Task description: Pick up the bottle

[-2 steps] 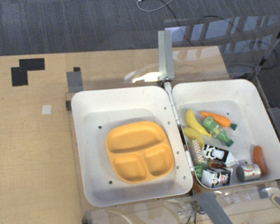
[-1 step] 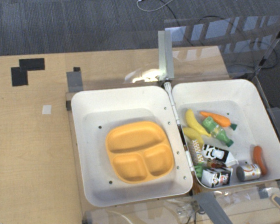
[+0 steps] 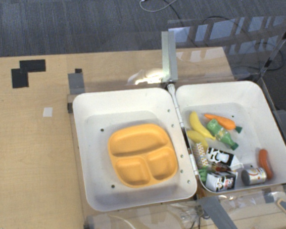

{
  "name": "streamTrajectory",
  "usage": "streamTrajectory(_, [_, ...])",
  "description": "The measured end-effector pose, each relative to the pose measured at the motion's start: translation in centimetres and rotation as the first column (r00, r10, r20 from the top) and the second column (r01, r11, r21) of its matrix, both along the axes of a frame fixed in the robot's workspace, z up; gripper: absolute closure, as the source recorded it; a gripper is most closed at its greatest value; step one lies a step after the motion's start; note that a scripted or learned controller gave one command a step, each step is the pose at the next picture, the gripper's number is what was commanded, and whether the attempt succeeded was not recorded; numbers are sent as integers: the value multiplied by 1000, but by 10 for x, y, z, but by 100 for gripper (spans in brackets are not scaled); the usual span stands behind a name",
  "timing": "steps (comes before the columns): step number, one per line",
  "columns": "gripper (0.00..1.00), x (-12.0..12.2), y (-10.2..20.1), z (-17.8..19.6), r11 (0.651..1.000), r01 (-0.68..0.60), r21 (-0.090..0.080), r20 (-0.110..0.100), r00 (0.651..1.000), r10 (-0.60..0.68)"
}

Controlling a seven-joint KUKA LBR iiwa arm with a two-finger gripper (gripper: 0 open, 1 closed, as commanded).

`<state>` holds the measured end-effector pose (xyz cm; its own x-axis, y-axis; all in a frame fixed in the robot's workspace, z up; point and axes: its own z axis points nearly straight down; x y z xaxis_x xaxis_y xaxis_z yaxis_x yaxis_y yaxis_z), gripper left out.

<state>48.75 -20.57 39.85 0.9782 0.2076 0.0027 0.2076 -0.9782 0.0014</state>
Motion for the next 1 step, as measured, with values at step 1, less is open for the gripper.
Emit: streamTrajectory(1, [0,0,0,19,1000,1,0,0,1000,-1])
